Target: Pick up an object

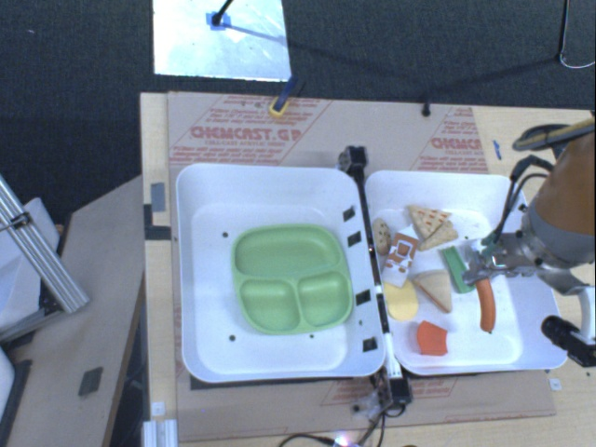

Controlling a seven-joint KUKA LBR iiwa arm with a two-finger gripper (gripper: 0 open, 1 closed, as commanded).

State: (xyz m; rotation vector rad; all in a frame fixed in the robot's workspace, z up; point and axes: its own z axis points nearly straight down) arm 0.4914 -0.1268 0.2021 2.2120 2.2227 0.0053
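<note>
Two shallow white plastic bins sit side by side on a tabletop (233,124) covered with printed cardboard. The left bin (200,250) holds a pale green divided plastic tray (291,277) with three compartments. The right bin (521,343) holds a loose cluster of toy food: a tan triangular pizza-slice piece (429,222), a small brown-and-white printed box (399,253), a tan wedge (434,290), a round yellow disc (402,301), a small orange-red block (431,338), a green flat piece (453,268) and an orange-red sausage-shaped piece (486,306).

The grey arm reaches in from the right over the right bin. Its tool (477,266) sits low at the bin's middle, just beside the green piece and above the top end of the sausage-shaped piece. Whether the tool is spread or closed, or has hold of anything, cannot be told. The tan wedge and yellow disc lie close to its left.
</note>
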